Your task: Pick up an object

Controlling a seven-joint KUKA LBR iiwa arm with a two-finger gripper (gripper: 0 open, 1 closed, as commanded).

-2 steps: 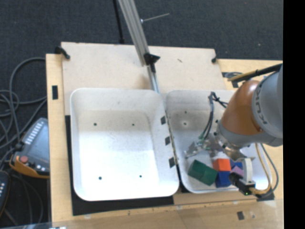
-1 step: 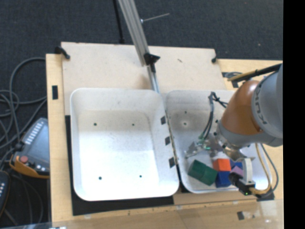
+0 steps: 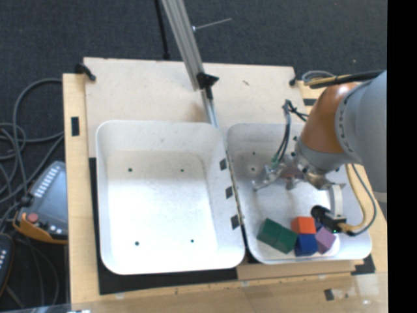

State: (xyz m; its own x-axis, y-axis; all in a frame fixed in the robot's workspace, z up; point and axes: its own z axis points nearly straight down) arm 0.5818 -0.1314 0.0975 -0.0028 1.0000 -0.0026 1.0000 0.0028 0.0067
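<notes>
- Bench (image 3: 163,87) — the pale board that carries everything; the two bins sit on it side by side, so that my one arm can reach both from the right.
- Left bin (image 3: 166,194) — a shallow white tray with a few dark specks on its floor, lying well apart from my wrist.
- Right bin (image 3: 251,150) — the tray I work in; its rim touches the left bin's rim along the middle.
- My arm (image 3: 355,126) — grey, with the orange band (image 3: 320,124) above the wrist, it enters from the right and bends steeply down over the right bin's middle.
- My claw (image 3: 277,175) — it hangs low over the bin floor, near the far-left part of the tray; whether it is wide or narrow I cannot tell, and nothing is seen between it.
- Green block (image 3: 277,235) — the largest candidate, tilted at the near wall.
- Orange block (image 3: 303,225), blue block (image 3: 305,244) and purple block (image 3: 324,239) — clustered just beside the green one in the near-right corner, probably where the curved wall gathers them. These lie apart from my claw, nearer the viewer, so I judge the pick not yet made.
</notes>
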